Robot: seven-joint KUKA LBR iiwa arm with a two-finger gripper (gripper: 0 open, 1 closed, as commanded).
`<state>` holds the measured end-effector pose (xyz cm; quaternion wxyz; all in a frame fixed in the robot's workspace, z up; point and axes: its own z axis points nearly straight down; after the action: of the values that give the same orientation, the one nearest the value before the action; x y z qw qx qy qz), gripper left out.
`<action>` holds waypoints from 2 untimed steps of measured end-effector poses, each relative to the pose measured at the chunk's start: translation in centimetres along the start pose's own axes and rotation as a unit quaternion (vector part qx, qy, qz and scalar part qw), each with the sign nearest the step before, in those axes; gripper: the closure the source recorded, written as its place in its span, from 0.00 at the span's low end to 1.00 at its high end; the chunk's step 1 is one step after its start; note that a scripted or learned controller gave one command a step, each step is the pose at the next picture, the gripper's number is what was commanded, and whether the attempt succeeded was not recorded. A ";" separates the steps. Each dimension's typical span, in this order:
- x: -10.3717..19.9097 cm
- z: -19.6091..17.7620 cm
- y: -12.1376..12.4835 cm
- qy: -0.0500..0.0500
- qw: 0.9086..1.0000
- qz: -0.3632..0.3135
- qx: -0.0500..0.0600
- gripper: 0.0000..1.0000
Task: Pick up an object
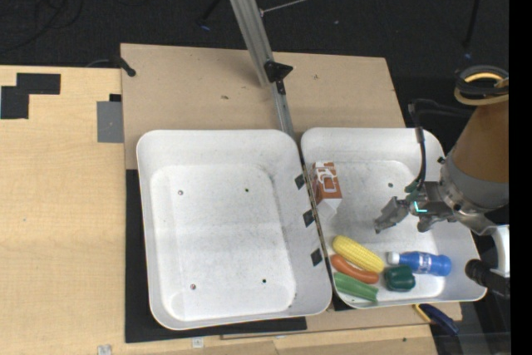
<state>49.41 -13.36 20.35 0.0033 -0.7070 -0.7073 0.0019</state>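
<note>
The gripper (pixel 391 219) hung over the right bin (pixel 366 147), fingers spread, holding nothing. The corn cob (pixel 358 253) lay just below-left of it, the blue bottle (pixel 425 263) below-right. Judged approach step; next move calls for descent onto one item.

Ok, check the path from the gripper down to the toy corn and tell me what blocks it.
Nothing visible blocks it. The gripper hangs over bare floor of the right bin, and the toy corn lies below-left of it, with the carrot and green pepper on its far side.
</note>
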 end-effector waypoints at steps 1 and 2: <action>-0.1 -0.1 0.1 0.000 1.000 0.002 -0.002 0.00; -1.0 5.0 0.3 0.000 1.000 0.001 0.001 0.00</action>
<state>49.67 -14.30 15.39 0.0039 -0.7074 -0.7068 0.0022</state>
